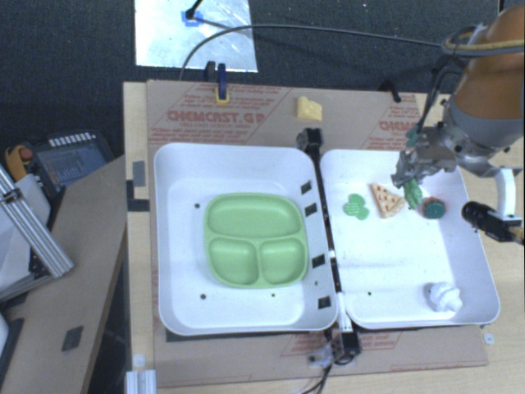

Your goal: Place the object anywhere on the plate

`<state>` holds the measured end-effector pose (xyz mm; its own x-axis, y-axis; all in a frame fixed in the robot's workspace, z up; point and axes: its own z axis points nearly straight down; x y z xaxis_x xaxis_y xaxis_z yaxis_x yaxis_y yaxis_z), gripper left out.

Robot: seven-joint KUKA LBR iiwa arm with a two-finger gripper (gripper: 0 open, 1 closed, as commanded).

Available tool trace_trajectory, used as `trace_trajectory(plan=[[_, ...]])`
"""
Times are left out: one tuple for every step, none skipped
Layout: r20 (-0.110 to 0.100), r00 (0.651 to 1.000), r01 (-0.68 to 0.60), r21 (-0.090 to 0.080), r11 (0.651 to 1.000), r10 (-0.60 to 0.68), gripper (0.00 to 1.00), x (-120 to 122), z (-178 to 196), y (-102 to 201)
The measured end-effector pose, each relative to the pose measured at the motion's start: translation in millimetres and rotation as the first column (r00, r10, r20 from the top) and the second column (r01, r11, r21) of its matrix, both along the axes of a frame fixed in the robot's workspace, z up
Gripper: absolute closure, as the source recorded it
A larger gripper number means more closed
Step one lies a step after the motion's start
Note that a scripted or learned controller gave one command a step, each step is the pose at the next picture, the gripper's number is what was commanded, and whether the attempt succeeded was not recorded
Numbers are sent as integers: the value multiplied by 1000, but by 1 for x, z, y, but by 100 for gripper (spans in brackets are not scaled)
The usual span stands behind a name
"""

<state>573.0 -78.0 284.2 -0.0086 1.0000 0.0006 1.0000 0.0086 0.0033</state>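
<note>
Pizza slice toy lies just left of your gripper; finger state indeterminate; green plate sits far left.

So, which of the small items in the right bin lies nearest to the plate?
The green flat piece, left of the pizza slice. The round item and white object lie farther from the green plate.

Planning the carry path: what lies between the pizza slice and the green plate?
In the camera view: a small green toy, then the bins' black-clipped adjoining walls, between pizza slice and plate.
</note>
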Motion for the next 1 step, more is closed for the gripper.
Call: trace_trajectory(plan=[[0, 1000, -1, 1, 1000, 1, 100, 18, -7, 49]])
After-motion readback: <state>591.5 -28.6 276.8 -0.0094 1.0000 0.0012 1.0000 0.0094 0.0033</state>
